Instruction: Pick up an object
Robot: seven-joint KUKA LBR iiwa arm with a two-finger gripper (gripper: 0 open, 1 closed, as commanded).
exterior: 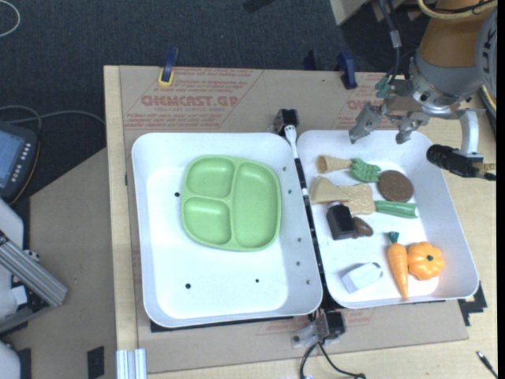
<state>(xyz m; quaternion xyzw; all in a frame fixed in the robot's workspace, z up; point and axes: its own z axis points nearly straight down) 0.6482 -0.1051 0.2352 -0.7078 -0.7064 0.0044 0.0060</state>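
Two white bins (pixel 150 212) sit on a cardboard-topped bench (pixel 237 93) over dark carpet (pixel 118 14); fingers (pixel 361 129) spread, holding nothing.

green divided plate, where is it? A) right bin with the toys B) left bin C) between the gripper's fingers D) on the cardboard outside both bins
B: the green divided plate lies flat in the left bin, apart from the toy food in the right bin; the gripper hangs over the right bin's far edge.

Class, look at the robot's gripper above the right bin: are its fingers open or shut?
Open. The gripper hangs over the right bin's far edge with its two fingers spread apart, nothing between them.
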